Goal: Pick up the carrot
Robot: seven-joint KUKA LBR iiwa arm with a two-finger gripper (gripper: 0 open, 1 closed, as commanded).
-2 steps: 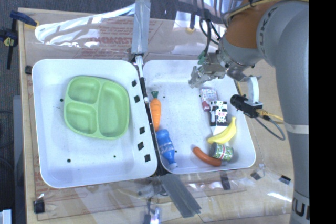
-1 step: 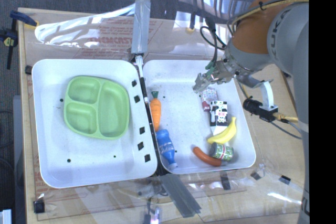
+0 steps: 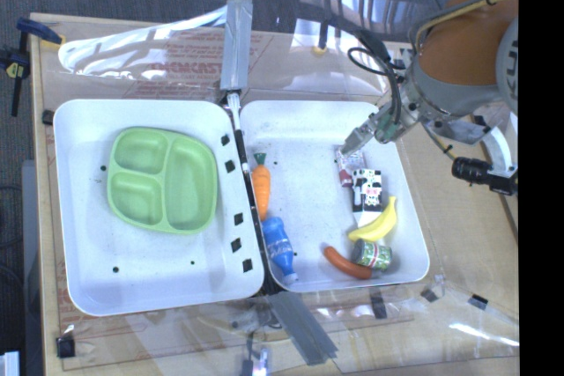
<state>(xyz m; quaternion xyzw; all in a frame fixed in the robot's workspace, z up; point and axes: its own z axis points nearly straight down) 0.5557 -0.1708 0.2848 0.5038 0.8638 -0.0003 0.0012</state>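
camera view: carrot (image 3: 261, 187) hugs right bin's (image 3: 304, 113) left wall (pincer (image 3: 351, 156) gap unreadable), open floor between.

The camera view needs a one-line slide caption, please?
Hand hovers in right bin, apart from the carrot lying by its left wall.

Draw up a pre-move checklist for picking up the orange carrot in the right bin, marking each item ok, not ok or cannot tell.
1. Orange carrot with green top in plain sight, nothing on top of it: ok.
2. Room around the carrot: not ok; it lies along the right white bin's left wall, with the blue plastic bottle just below its tip.
3. Two-finger gripper above the carrot: not ok; it is over the bin's right part, near the small black-and-white box.
4. Path leftward to the carrot over bare bin floor: ok.
5. Gripper ready to close: cannot tell.
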